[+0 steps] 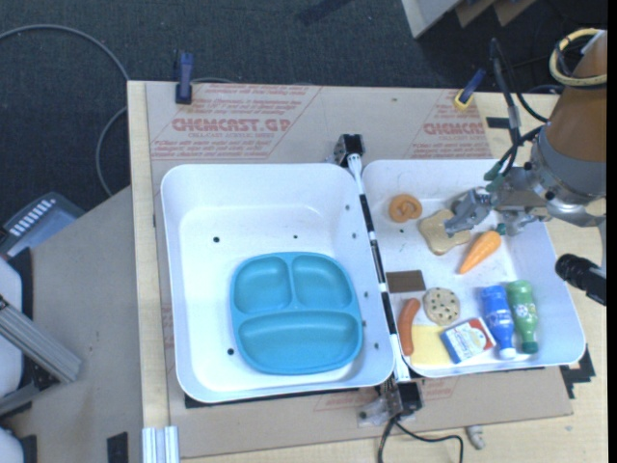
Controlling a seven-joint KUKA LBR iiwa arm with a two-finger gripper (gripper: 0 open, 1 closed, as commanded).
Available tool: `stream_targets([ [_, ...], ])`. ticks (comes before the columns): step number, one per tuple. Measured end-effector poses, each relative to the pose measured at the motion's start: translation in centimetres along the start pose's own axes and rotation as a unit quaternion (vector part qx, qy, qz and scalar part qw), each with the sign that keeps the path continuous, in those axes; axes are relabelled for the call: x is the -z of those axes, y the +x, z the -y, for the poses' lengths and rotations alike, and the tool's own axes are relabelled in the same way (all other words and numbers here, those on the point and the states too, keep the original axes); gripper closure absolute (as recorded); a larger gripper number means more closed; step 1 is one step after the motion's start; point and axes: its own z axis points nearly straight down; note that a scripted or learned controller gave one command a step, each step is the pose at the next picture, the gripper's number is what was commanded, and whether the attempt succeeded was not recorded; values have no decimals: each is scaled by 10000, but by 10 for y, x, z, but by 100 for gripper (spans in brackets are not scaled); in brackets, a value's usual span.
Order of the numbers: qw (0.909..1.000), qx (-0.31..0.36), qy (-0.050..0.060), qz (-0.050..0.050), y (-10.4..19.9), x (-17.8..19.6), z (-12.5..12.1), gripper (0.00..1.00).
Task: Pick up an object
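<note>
The tool (469, 210) is seen low over the right bin (569, 297), reaching in from the right above a tan bread-shaped piece (439, 231). Whether anything is gripped cannot be told from this angle, nor how wide the tool stands. Just beside the tool, on its near side, an orange carrot (480, 251) lies tilted. To the tool's left a small round pastry (405, 207) is seen. Further toward the front, a brown square (404, 281), a speckled cookie (442, 305), a red sausage (409, 324), a yellow slab (430, 347), a small carton (468, 340), a blue bottle (497, 318) and a green bottle (523, 314) are gathered. Well to the left, a blue divided plate (294, 313) rests in the left bin (193, 201) on the counter (241, 123).
</note>
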Motion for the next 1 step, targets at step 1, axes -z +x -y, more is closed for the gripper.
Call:
stream_targets([
  [1, 10000, -5, 2, 1, -58, -79, 27, 0],
])
